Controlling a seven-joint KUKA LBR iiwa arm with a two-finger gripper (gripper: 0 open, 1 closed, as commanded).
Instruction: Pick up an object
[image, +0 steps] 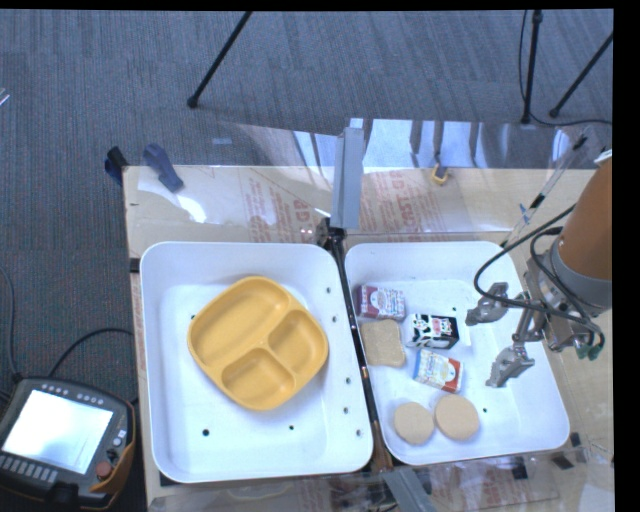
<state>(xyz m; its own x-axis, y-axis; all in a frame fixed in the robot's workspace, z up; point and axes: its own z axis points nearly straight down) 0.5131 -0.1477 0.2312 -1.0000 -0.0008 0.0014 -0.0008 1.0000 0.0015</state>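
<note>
- Camera view: the hand (498, 338) is hanging over the right side of the right bin (555, 420), fingers spread apart and released, nothing sitting between them.
- One fingertip is showing near the upper left of the hand, the other lower down toward the bin floor.
- Small cartons and flat food pieces are lying left of the hand, all apart from it.
- Black-and-white carton (436, 329) is lying just left of the upper finger, near but not touching, long axis running roughly left-right.
- Red-and-white carton (438, 370) is lying below it, left of the lower finger, tilted slightly, long axis running left-right.
- Dark red carton (381, 301) is sitting further left near the bin's left wall, well apart from the hand.
- Tan toast slice (382, 342) is lying below the dark red carton, squarish.
- Two round cookies (436, 420) are sitting side by side, touching, at the front of the bin, below and left of the hand.
- Yellow divided plate (258, 341) is sitting in the left bin (165, 420), turned diagonally.
- The desk (230, 200) is carrying both bins.
</note>
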